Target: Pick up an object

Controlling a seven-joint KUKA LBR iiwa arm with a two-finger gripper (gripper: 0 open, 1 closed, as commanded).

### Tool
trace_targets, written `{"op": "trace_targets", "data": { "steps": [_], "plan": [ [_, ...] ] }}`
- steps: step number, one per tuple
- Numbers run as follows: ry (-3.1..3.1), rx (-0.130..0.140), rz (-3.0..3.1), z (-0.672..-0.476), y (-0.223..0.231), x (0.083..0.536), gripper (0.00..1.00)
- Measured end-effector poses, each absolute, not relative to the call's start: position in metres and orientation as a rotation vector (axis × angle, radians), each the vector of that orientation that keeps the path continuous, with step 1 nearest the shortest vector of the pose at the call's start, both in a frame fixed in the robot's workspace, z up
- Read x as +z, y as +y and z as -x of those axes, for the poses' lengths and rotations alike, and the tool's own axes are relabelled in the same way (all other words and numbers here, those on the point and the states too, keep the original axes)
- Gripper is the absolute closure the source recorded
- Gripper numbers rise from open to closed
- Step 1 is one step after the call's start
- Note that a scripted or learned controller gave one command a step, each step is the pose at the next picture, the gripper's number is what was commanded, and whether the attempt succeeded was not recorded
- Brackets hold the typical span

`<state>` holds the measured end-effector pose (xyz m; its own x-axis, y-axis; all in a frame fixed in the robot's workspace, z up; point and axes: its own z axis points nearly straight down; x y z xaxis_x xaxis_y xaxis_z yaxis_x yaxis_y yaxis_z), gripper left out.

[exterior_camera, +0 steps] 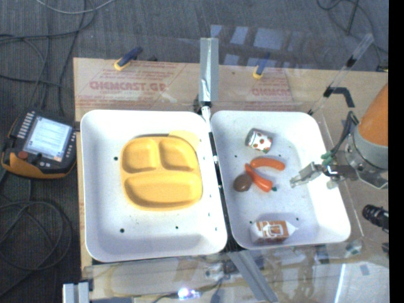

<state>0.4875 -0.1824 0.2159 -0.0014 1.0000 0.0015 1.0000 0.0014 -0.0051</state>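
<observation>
You can read "CHEMCAST" on the board [129, 85] far left of your gripper [304, 176], whose finger state can't be told; the can [259, 140] label stays unreadable.

A robotics lab: a teach pendant [39, 145] lies left of the worktop [158, 84], loose cables [57, 5] trail over grey carpet behind it.

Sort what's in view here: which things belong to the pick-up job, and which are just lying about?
Belongs to the job:
gripper, over the right bin
small can
sausage
carrot
brown lump
wrapped packet

Just lying about:
yellow divided tray in the left bin
handheld controller left of the bench
floor cables
</observation>
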Motion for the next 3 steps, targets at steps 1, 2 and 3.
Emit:
{"op": "trace_targets", "data": {
  "steps": [1,2,3],
  "plan": [
    [-2.273,0.005,2.161,-0.554,-0.153,0.126,0.00],
    [-2.284,-0.001,2.170,-0.558,-0.125,0.089,0.00],
    [-2.283,-0.006,2.171,-0.559,-0.126,0.098,1.00]
  ]
}}
